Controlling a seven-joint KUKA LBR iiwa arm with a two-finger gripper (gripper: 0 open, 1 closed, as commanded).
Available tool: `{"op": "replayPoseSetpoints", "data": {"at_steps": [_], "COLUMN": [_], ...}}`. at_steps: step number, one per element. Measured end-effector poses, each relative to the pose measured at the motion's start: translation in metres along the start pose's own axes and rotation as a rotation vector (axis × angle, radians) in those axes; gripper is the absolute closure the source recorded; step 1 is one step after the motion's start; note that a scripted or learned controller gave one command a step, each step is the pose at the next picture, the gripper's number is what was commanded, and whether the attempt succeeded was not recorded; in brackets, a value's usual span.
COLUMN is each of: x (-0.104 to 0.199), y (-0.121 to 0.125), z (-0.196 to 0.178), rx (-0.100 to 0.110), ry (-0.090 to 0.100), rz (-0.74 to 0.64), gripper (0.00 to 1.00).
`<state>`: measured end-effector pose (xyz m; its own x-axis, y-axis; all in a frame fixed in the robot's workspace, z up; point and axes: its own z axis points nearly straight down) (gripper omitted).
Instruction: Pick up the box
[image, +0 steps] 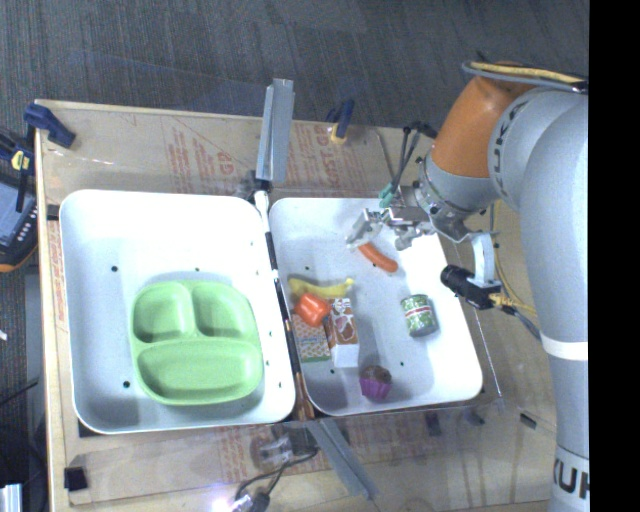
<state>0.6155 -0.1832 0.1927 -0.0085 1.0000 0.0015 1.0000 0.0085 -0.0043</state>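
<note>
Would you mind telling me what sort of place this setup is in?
Probably a robotics lab: a grey arm over two white bins on a plywood bench, with toy food like a carrot.

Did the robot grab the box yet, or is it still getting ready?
Not yet. The box lies flat in the right bin, near the wall between the bins, beside the banana and a red-orange toy. The gripper is at the bin's far end, above the carrot, apart from the box. Left: move over to the box, grip it, lift it.

Printed box (337, 331) flat by right bin's left wall, w/ food toys
</note>
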Motion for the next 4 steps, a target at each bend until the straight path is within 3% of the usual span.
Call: {"op": "replayPoseSetpoints", "data": {"at_steps": [1, 2, 3, 4], "x": [0.023, -0.020, -0.025, 0.012], "y": [-0.028, 0.030, 0.037, 0.016], "z": [0.089, 0.100, 0.033, 0.101], "rx": [-0.019, -0.003, -0.006, -0.001], "ry": [-0.004, 0.000, -0.003, 0.000], "rz": [0.045, -0.067, -0.266, -0.083], "gripper": [0.00, 0.00, 0.00, 0.00]}}
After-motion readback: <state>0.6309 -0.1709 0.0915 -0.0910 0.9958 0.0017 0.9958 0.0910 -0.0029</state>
